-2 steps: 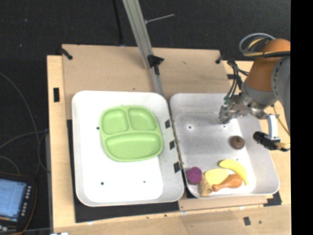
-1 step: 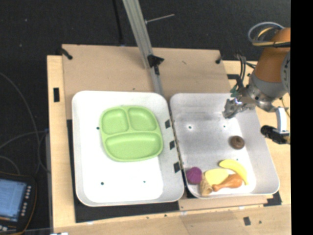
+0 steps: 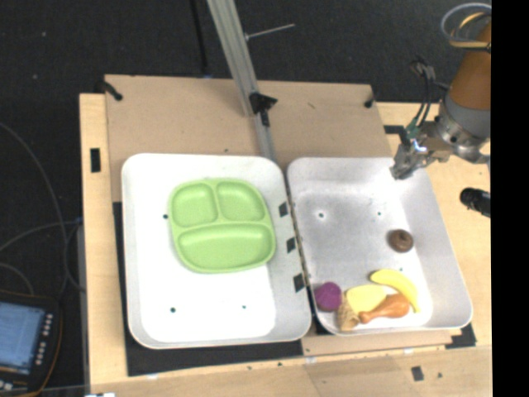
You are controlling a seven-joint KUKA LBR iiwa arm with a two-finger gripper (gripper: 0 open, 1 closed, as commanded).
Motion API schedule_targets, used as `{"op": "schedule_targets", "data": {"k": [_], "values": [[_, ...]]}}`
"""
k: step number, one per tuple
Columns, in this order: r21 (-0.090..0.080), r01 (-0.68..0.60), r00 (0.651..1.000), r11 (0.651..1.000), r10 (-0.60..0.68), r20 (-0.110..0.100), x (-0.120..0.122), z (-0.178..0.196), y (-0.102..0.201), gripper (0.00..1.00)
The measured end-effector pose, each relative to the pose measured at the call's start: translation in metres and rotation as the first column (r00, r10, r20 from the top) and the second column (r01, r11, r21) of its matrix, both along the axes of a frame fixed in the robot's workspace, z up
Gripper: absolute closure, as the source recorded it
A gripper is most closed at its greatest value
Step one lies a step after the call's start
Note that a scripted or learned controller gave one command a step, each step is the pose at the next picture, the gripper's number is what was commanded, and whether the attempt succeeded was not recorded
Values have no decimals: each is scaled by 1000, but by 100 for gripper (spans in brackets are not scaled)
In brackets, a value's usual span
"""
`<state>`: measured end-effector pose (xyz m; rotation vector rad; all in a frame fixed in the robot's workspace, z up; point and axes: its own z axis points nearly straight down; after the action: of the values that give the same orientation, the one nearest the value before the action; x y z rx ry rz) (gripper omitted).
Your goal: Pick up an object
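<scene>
**Approach stage: nothing picked yet, gripper parked over the far rim of the right bin**

Starting at the near edge of the right bin (image 3: 438,222), I see the candidates bunched in its near corner: a purple ball (image 3: 328,295) at the left, a pale yellow piece (image 3: 361,297) beside it, an orange drumstick-shaped toy (image 3: 385,308) lying across the front, and a yellow banana (image 3: 397,285) just behind that. They touch or nearly touch one another, so I judge a clean grasp there to be awkward.

A little farther back, a small brown round object (image 3: 401,240) sits by itself on the bin floor, well apart from the cluster. To me it looks the easiest target.

In the left bin (image 3: 140,246), a green divided plate (image 3: 221,225) lies flat.

Farthest back, the gripper (image 3: 405,165) hangs at the far right corner of the right bin, around its rim. I cannot tell how its fingers stand; it is too small and blurred, and I see nothing in its grasp.

So I read this as the pre-grasp approach. The next move calls for travelling toward me over the bin, centring above one object, then descending.
</scene>
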<state>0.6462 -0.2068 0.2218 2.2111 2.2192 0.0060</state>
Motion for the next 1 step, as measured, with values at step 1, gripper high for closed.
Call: {"op": "schedule_targets", "data": {"k": [1], "values": [[0, -1, 1000, 1000, 1, -1, 1, 55, -2, 100]]}}
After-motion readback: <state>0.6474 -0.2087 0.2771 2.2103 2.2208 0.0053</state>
